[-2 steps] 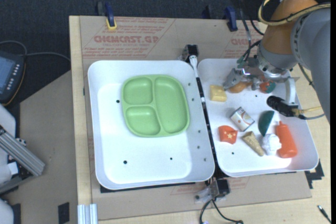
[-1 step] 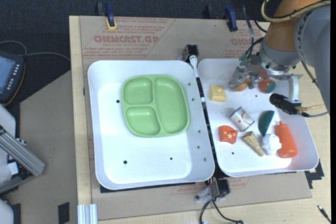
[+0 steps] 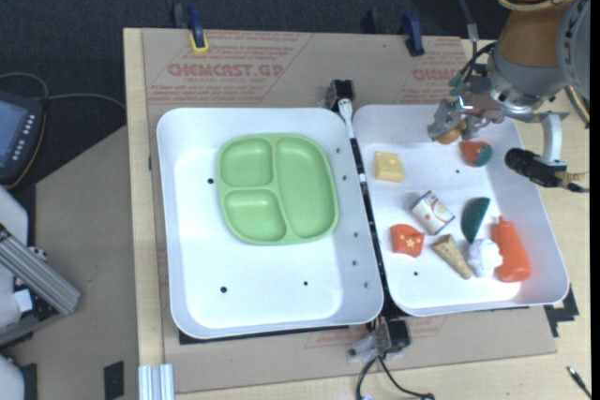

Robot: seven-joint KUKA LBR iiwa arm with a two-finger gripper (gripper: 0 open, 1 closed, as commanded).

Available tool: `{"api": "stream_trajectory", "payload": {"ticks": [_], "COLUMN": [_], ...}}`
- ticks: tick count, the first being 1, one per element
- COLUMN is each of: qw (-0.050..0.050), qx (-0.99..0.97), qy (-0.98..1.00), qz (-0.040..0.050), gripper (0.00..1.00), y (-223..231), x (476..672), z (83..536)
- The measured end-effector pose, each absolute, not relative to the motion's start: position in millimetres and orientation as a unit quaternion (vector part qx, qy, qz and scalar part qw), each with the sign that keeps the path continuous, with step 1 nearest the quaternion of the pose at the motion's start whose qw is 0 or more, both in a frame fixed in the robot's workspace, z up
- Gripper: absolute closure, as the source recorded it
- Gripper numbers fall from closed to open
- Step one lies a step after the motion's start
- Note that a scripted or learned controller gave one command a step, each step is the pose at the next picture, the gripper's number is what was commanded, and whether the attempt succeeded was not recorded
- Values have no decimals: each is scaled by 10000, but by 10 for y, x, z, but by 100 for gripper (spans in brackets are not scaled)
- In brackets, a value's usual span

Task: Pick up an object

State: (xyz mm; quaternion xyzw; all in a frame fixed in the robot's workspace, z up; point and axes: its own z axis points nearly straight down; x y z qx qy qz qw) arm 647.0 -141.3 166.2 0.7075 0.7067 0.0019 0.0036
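Right bin (image 3: pixel 553 281): end effector (image 3: pixel 452 128) top edge, yellow block (image 3: pixel 389 167) near, down-left.

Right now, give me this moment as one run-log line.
arm: over right bin far corner | pincer: low beside orange-and-green piece | green divided plate: left bin

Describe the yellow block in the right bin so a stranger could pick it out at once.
Start at the right bin, the one holding the loose toys rather than the green divided plate. Look in its upper left part, close to the divider between the bins: the yellow block lies there alone, above the small printed can and red piece. It is the only pale yellow, squarish item.
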Motion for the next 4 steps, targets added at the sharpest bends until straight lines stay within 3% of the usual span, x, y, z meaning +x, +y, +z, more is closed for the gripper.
{"api": "stream_trajectory", "payload": {"ticks": [1,2,4], "qw": [31,-17,-20], "qx": [7070,7064,7059], "qy": [7073,7078,7084], "qz": [17,-6,-6], "gripper": [100,100,100], "y": [-1416,-1099,-296], "x": [6482,6140,5638], "z": [2200,2265,2375]}}
